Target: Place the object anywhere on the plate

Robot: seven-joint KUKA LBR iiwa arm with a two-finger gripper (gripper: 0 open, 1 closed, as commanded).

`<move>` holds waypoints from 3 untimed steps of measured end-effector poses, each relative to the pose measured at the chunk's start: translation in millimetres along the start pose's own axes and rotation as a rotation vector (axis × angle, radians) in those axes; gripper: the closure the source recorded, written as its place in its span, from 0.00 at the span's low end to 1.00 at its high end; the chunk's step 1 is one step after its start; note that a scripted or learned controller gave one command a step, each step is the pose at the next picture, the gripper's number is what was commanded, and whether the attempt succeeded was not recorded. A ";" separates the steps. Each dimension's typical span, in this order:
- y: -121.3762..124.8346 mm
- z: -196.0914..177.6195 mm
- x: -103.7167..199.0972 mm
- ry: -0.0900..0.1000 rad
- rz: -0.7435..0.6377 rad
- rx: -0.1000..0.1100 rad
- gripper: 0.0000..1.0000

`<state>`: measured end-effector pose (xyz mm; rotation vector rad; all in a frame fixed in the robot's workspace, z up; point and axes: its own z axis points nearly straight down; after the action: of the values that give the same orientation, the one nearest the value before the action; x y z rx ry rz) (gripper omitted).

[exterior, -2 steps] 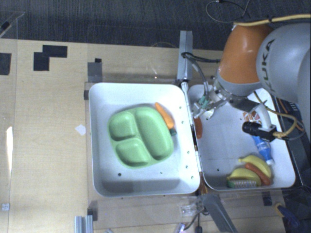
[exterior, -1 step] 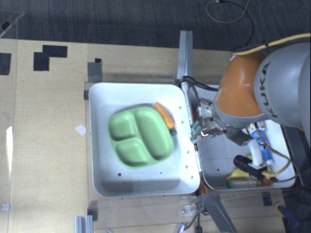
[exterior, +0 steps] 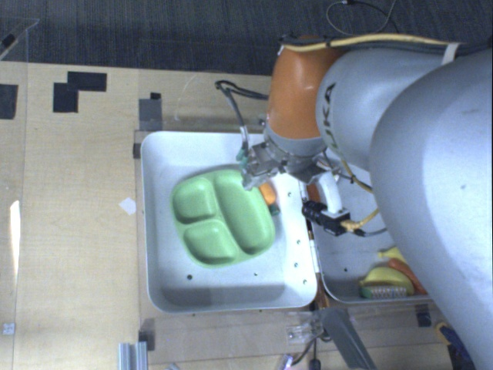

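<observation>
Mostly hidden: arm [exterior: 400, 145] covers the right bin [exterior: 347, 284]
Gripper [exterior: 256, 172]: over the green plate's [exterior: 223, 218] far right edge; open or closed, cannot tell
Object: small orange thing [exterior: 268, 194] just beside the plate, under the gripper, partly covered
Left bin [exterior: 223, 291]: holds the plate
Right bin: yellow and orange items [exterior: 387, 277], cut off by the arm

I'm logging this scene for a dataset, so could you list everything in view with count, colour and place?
plate: one, green, three compartments, in the left bin
left bin: one, white, centre of the bench
right bin: one, white, partly under the arm
orange object: one, at the plate's right edge, under the gripper
yellow and orange items: a small cluster, in the right bin
bench: one, light wood
gripper: one, grey, over the plate's upper right edge
arm: one, grey with orange band, from the right
</observation>
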<state>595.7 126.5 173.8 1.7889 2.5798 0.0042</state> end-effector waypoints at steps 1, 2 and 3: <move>0.0 -0.1 -0.1 0.000 0.000 0.000 0.00; 1.8 -11.5 0.7 -0.001 -0.007 -0.005 1.00; 1.7 -11.4 0.7 -0.002 -0.008 -0.005 0.00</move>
<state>597.0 127.8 185.2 1.7764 2.5834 0.0093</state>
